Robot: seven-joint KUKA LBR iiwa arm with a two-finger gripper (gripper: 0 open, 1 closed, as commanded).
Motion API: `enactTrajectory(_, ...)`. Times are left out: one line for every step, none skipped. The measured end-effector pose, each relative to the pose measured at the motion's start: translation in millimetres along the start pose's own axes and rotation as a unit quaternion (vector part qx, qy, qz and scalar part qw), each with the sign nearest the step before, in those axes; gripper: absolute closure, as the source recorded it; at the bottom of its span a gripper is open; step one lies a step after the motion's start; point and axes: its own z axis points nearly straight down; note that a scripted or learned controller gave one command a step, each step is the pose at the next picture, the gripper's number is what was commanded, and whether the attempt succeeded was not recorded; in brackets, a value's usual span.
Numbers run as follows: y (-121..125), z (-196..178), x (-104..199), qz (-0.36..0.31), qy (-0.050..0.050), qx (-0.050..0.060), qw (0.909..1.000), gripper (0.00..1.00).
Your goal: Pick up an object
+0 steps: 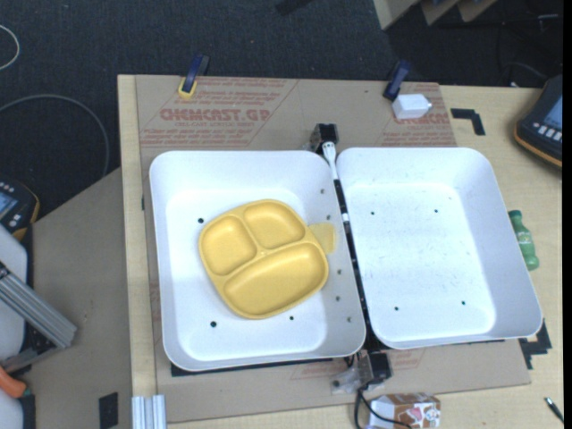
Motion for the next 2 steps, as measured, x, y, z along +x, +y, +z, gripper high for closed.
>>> enactTrajectory(-1, 83, 153, -0.008, 0.004, 0.008, 0.9999, 1.00)
enactTrajectory(4, 141, 225, -0.004, 0.003, 0.008, 1.0000, 1.00)
